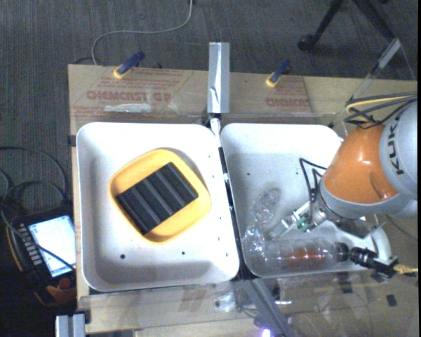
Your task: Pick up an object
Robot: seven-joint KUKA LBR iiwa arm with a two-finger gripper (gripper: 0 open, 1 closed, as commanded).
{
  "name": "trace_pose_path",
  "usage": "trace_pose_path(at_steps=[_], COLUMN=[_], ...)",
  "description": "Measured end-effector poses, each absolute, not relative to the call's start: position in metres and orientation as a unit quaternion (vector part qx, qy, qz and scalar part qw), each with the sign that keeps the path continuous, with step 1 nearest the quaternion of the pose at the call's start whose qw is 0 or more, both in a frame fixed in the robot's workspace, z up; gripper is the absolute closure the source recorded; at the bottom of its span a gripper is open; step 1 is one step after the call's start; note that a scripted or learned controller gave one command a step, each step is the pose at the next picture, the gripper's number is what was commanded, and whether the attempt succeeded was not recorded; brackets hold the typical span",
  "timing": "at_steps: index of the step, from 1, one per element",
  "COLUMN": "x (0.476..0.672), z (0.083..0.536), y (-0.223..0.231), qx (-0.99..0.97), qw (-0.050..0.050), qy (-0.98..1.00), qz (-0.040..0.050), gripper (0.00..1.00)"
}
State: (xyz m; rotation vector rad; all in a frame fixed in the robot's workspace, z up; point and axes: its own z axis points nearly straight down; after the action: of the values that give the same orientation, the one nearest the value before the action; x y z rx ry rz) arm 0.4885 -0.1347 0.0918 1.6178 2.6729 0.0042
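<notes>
A yellow pad with a black ribbed top [160, 194] lies in the left bin [98, 146]. In the right bin [281, 142], a clear plastic bottle [298, 253] lies on its side along the front wall, reddish inside, its dark cap pointing right. A second crumpled clear bottle [264, 208] lies just above it, tilted. My gripper [303, 219] hangs below the orange wrist band, low in the right bin's right half, close over the lying bottle's middle. The arm's body hides its fingers.
The grey and orange arm [368, 170] covers the right bin's right side. Cables run along it. A metal strip [218, 76] and two blue-yellow clamps [129, 63] sit on the cardboard behind the bins. A device with a lit screen [49, 243] lies on the floor at left.
</notes>
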Motion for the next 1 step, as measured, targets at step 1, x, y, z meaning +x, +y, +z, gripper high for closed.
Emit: trace_pose_path(at_steps=[1], x=[0.4843], z=[0.1275], y=[-0.1463], qx=[0.570], qw=[0.000], qy=[0.822], qz=[0.0004], gripper=[0.00])
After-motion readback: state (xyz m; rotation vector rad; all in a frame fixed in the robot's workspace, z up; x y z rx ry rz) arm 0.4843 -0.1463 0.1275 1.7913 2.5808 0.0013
